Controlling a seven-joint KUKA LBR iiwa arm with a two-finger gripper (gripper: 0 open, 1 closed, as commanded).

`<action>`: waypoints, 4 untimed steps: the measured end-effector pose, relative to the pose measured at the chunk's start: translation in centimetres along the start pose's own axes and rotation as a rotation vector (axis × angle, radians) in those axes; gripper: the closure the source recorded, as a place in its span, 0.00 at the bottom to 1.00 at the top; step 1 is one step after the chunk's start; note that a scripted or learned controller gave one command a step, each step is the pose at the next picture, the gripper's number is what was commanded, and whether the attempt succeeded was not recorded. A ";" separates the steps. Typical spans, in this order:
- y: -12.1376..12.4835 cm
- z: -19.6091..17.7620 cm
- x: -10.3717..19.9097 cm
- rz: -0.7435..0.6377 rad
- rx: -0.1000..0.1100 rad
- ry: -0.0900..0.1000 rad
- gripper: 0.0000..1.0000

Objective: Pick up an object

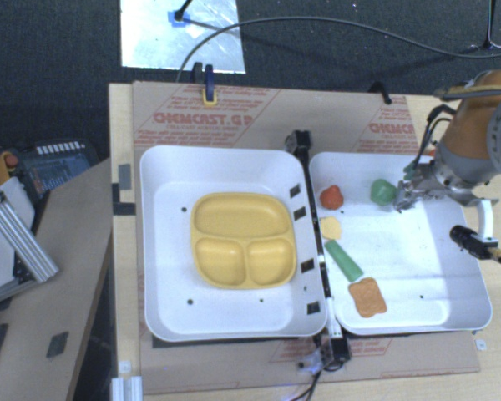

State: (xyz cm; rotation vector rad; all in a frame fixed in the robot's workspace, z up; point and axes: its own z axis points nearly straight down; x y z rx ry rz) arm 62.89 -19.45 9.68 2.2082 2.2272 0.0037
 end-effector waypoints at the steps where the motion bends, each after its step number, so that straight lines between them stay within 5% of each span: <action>1: 0.9 -6.1 0.6 0.002 -0.002 0.000 1.00; 3: 3.1 -16.6 0.2 0.002 -0.003 -0.001 1.00; 4: 1.4 -15.4 4.7 0.002 0.005 0.002 1.00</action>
